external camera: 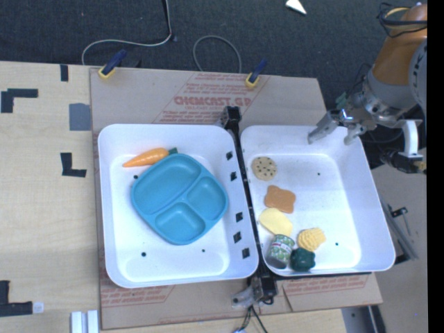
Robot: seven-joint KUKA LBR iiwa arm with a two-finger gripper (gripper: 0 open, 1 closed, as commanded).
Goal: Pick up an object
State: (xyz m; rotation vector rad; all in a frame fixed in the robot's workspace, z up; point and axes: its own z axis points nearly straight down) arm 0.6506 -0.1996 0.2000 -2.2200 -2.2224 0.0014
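Note:
My gripper [335, 131] hangs open above the far right rim of the right bin [347, 186], with nothing between its fingers. Below it and to the left in that bin lie a round cookie [263, 167], a brown toast-shaped piece [280, 199], a pale yellow piece [276, 222], a yellow corn piece [311, 239], a small tin can [280, 249] and a dark green item [302, 260]. The left bin [118, 207] holds a blue divided tray [180, 198] and an orange carrot [146, 157].
Both bins sit on a cardboard sheet [201, 99] clamped at its far edge by two clips [111, 64]. A black divider [238, 186] joins the bins. Cables loop on the dark floor behind.

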